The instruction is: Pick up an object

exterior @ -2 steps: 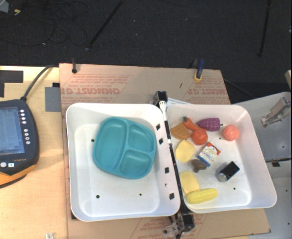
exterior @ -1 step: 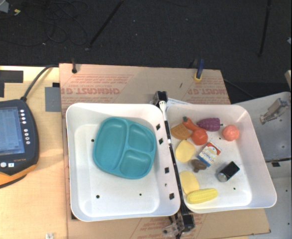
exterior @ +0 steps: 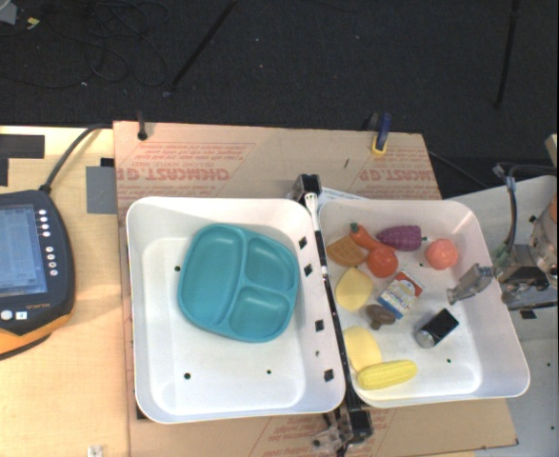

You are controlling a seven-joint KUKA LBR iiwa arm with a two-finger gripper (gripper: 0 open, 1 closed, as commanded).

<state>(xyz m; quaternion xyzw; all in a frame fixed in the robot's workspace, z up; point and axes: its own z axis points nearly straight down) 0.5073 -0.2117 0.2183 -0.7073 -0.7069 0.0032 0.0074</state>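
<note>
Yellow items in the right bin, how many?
3: corn at the near edge, a pale piece just above it, another mid-left by the divider. Some may hide under the pile.

two white bins (exterior: 155, 255), one teal divided plate (exterior: 239, 282), about ten toy foods (exterior: 384, 376)

Looks down at a slant from above the bench (exterior: 89, 350), taking in both white bins (exterior: 155, 246) whole (fairly far off), far edge apparently towards the frame's top.
</note>
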